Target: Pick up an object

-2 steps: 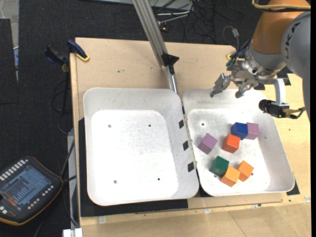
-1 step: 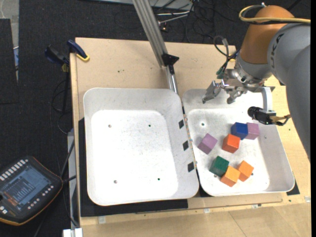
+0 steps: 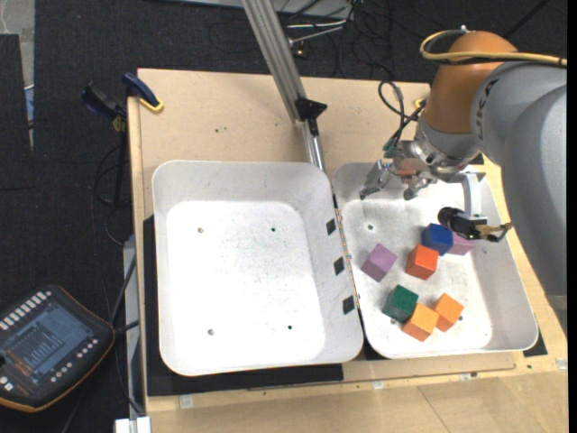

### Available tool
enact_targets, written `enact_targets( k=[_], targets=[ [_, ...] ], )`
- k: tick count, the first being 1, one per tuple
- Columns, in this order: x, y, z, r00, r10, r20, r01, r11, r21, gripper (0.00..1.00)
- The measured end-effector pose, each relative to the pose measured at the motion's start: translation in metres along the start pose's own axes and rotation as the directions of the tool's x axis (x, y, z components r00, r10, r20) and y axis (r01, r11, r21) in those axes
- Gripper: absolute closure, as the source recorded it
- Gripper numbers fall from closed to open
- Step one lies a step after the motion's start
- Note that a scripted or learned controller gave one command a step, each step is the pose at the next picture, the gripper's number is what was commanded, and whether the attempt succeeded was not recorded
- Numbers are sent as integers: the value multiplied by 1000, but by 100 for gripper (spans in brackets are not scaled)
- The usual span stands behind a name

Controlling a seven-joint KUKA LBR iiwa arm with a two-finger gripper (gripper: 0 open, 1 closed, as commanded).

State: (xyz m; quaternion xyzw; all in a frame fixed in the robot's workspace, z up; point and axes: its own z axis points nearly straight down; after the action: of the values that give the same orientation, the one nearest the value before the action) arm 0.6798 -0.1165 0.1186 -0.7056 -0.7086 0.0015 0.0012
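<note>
Tan surface under two white bins side by side, dark floor around, handheld controller off the near left corner. Left bin bare of blocks; right bin holding all the candidates.

Nearest: two orange blocks touching, one in front and one just behind, with a green block pressed against the first. Too crowded for a clean pinch; best skipped. Farther back: a purple block standing apart near the divider, an orange block just beside a blue block, and a pale purple block tucked behind the blue one.

Farthest: gripper hanging over the bin's back left corner, tilted, nothing between its fingers; spread or pressed together cannot be told from this angle.

Likely best: aim for the lone purple block, line up straight above it, square the fingers to its flat sides, descend well clear of the bin wall, close, then lift vertically.
</note>
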Motion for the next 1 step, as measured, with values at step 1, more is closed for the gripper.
enact_targets(
  k=[1],
  targets=[
    [0, 2, -14, 1000, -1, 1, 1, 1000, -7, 100]
  ],
)
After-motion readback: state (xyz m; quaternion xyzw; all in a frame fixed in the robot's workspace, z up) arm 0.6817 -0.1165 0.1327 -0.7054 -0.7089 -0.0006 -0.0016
